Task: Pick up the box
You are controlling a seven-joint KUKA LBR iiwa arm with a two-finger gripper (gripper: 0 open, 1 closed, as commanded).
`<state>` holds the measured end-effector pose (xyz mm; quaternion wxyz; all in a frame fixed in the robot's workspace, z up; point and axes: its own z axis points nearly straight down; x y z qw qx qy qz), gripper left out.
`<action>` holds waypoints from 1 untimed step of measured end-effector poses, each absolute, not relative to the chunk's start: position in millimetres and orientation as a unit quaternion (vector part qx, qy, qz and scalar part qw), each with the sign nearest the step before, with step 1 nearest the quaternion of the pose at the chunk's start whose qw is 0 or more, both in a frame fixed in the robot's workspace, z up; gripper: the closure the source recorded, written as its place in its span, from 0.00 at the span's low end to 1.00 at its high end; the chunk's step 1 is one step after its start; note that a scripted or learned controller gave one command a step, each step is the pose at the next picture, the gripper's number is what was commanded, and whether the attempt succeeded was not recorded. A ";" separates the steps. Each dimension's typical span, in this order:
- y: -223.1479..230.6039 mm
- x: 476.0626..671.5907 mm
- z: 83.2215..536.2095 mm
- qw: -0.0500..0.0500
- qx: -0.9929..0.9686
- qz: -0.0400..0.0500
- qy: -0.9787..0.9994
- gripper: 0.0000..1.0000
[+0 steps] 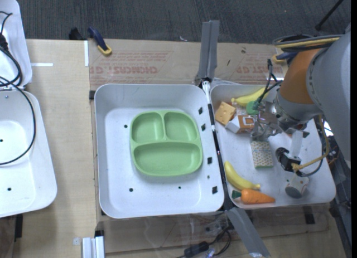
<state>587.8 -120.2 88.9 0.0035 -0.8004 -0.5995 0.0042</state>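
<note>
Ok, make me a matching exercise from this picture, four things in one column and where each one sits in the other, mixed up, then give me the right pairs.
Things:
1. green divided plate
2. carrot
3. box
4. sponge

Places:
A. front edge of the right bin
B. middle of the right bin, below the gripper
C. centre of the left bin
D. back of the right bin, just left of the gripper

Pairs: 1-C, 2-A, 3-D, 4-B
</note>
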 end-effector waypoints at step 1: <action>-120.8 587.1 97.1 0.004 -0.800 0.006 -0.600 1.00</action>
